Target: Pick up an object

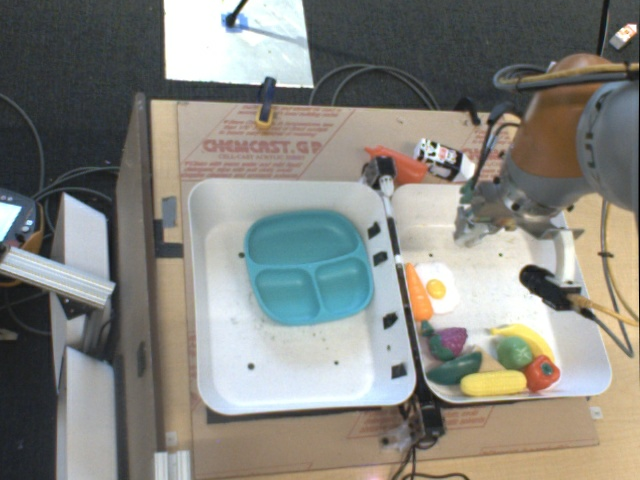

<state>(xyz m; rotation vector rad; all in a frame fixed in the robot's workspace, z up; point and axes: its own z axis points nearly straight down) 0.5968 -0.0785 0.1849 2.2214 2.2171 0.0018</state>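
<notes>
right bin under gripper | gripper over its upper-left part, open-or-closed cannot tell, nothing seen held | fried egg nearest, below and slightly left | carrot beside it, long axis up-down

My arm: cut off by the right edge, so my upper links go unseen.
My gripper: small and dark against my wrist; I cannot tell how it stands.
Purple toy: partly covered by the green piece below it; its kind is too small to tell.
Black-and-white item: beyond the right bin, its print too small to read.
Device: cut off at the left edge.
Bench front: clipped by the bottom edge.
</notes>
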